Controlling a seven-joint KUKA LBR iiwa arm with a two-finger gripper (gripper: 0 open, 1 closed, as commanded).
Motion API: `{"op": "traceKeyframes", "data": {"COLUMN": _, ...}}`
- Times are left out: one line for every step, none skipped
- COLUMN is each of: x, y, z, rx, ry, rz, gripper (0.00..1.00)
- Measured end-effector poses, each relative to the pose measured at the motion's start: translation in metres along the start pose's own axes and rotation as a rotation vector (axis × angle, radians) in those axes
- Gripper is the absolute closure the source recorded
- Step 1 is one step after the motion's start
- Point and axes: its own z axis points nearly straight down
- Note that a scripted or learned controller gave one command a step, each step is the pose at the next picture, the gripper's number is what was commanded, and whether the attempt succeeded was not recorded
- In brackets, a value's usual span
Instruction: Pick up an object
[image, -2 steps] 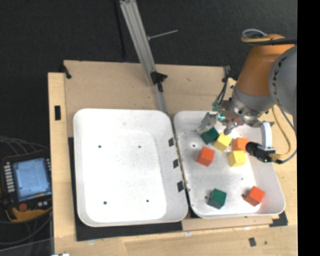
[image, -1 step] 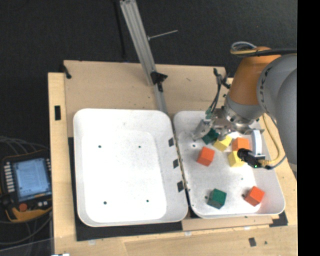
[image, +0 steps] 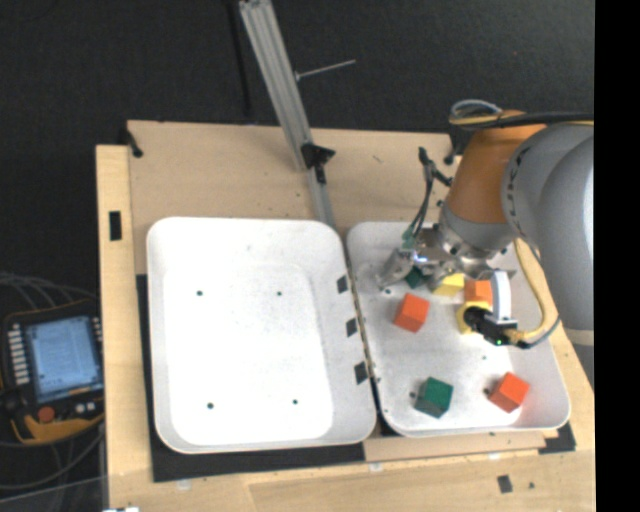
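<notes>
Gripper (image: 415, 268) low over the right bin (image: 545, 415); whether open or holding anything, I cannot tell.
The orange block (image: 410, 314) just near of it looks light, rigid: pinch its flat sides.

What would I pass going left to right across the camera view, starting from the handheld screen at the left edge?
Handheld screen → left bin → right bin → orange cube → green cube → second orange cube. The gripper and the yellow piece beside it overlap, so I left them out.

Orange blocks (image: 410, 313), green block (image: 434, 396), white bins (image: 170, 300).
</notes>
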Motion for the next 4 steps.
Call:
{"op": "traceKeyframes", "data": {"x": 0.000, "y": 0.001, "z": -0.009, "rx": -0.002, "ry": 0.003, "rz": 0.003, "gripper": 1.00}}
{"op": "traceKeyframes", "data": {"x": 0.005, "y": 0.006, "z": -0.072, "rx": -0.006, "ry": -0.001, "rz": -0.004, "gripper": 1.00}}
{"op": "traceKeyframes", "data": {"x": 0.004, "y": 0.008, "z": -0.119, "rx": -0.005, "ry": -0.001, "rz": -0.005, "gripper": 1.00}}
{"op": "traceKeyframes", "data": {"x": 0.003, "y": 0.009, "z": -0.166, "rx": -0.005, "ry": -0.001, "rz": -0.006, "gripper": 1.00}}
